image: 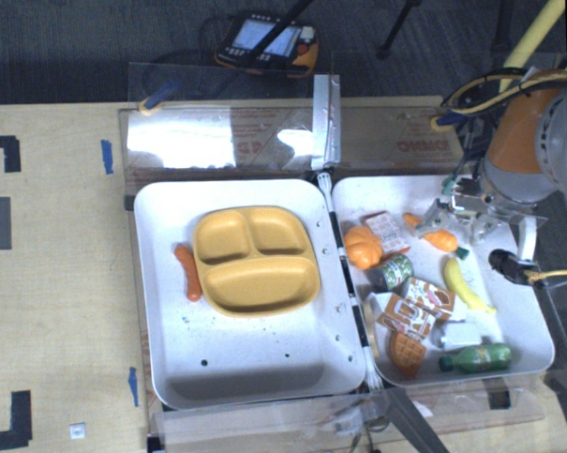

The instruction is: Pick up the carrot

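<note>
Currently, the left bin holds a yellow divided tray with an orange-red sausage beside it. In the right bin, the carrot lies near the upper wall, just under the gripper. Gripper state cannot be determined.

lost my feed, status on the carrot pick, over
Hand low in right bin, top corner. Carrot right beneath it, grip unconfirmed. Banana and orange fruit close by.
</note>
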You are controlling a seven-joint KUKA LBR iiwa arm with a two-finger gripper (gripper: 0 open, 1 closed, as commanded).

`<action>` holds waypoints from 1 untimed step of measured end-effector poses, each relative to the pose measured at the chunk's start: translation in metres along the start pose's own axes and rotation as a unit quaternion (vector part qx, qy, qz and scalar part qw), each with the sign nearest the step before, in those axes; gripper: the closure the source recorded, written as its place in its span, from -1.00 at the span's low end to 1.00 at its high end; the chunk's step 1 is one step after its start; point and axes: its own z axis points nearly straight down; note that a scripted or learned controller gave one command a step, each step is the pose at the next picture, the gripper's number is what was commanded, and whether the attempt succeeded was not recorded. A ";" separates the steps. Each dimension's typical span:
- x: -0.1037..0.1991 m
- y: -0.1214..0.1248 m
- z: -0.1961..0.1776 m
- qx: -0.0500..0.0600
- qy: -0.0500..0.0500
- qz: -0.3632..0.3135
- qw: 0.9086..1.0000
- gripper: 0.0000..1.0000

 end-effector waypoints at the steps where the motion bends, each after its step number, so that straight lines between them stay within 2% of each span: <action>1: 0.001 0.000 -0.008 0.001 -0.001 -0.002 1.000 1.00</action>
